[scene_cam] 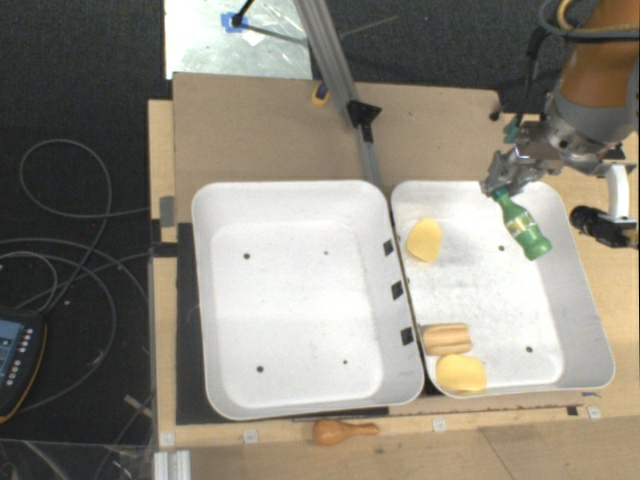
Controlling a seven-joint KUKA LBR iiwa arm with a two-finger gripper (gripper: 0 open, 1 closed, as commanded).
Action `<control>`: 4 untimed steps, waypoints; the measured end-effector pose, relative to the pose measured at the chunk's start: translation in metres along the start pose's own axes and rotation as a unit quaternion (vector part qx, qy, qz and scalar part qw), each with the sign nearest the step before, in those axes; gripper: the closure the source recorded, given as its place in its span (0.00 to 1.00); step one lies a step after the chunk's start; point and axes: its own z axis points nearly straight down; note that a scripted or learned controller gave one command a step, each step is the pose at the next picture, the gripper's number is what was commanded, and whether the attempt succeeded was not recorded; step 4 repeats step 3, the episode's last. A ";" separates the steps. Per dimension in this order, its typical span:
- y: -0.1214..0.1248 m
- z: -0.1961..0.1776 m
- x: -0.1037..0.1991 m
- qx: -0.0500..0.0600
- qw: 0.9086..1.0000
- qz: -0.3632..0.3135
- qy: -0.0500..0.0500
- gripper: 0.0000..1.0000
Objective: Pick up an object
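Hanging from the gripper (503,186) at upper right of the frame: a green bottle (523,226), neck clamped between the fingers, body slanting down-right over the right bin (580,308). Lying lower in that bin: a hot dog (446,338) between two yellow pieces (423,239).

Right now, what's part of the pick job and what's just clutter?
Job: hand shut on green bottle; right bin with two yellow pieces and hot dog.
Clutter: left bin, orange thing on bench edge, cables on floor.
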 end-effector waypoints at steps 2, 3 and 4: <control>0.020 -0.003 0.118 0.000 1.000 -0.001 0.001 1.00; 0.016 -0.001 0.168 0.001 1.000 0.000 0.001 1.00; 0.016 -0.001 0.168 0.001 1.000 0.000 0.001 1.00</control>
